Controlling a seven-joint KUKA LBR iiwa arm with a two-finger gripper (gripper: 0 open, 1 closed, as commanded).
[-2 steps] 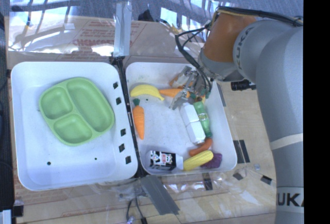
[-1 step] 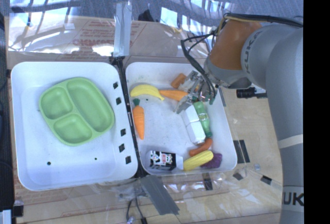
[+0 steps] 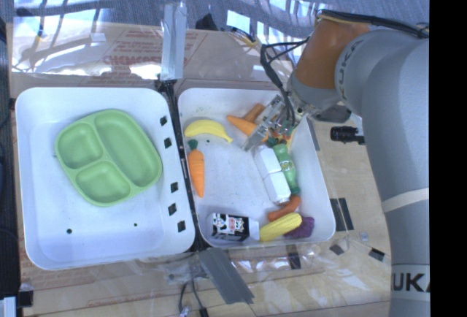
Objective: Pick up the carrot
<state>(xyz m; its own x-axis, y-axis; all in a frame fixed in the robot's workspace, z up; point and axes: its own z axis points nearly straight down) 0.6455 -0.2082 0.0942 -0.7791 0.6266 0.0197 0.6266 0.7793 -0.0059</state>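
The carrot (image 3: 196,171), orange with a green top, lies near the left wall of the right bin (image 3: 226,195), pointing toward the front. My gripper (image 3: 265,130) hangs low over the back of the same bin, to the right of the carrot and well apart from it. It sits just beside two orange pieces (image 3: 244,120) and above a green bottle (image 3: 286,166). I see nothing between the gripper and the carrot except bare bin floor.
A yellow banana (image 3: 207,130) lies behind the carrot. A white block (image 3: 273,177), corn (image 3: 281,226), a purple item (image 3: 304,225) and a small carton (image 3: 230,225) crowd the right bin's right and front. The left bin (image 3: 44,228) holds a green divided plate (image 3: 108,155).
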